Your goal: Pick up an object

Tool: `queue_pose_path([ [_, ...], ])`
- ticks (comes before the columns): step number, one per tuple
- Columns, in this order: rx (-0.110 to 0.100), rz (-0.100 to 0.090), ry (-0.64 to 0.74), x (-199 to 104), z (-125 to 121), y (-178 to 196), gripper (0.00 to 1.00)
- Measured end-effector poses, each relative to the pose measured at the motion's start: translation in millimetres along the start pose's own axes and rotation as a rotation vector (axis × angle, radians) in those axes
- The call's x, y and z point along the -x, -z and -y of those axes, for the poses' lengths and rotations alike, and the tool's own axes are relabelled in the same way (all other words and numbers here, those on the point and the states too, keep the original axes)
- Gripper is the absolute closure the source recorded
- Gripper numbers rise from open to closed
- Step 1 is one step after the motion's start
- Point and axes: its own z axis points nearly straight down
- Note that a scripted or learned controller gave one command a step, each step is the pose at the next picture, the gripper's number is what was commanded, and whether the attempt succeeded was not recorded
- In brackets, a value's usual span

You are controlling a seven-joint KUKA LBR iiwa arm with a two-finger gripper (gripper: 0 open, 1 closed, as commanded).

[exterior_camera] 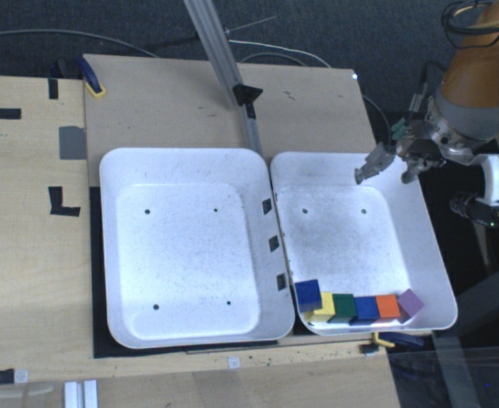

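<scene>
Two shallow white plastic bins are lying side by side on the bench, and I am taking the right bin [419, 228] as my landmark. To its left, touching it along the middle edge, the left bin [121, 228] is sitting with nothing for the task inside.

Inside the right bin, along its near wall, a row of small coloured blocks is resting. Going from left to right: a blue cube [308, 293], a yellow block [322, 311] partly under it, a green cube [343, 305], a second blue block [365, 309], an orange cube [387, 306] and a purple block [411, 302] tilted in the near right corner. They are touching each other, and the long axis of the row is running along that near wall.

At the far right corner of the same bin, the grey two-finger gripper [391, 167] is hanging above the rim. Its two fingers are standing apart and are grasping nothing.

So the blocks are lying toward the near side from the fingers, well apart from them. In my judgement, the coming move is requiring travel across the bin before any descent.
</scene>
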Motion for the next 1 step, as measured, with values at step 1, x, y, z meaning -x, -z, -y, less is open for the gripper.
queue_pose_path([
  [1,0.008,0.000,0.003,-39.2,42.3,83.4,0.00],
])
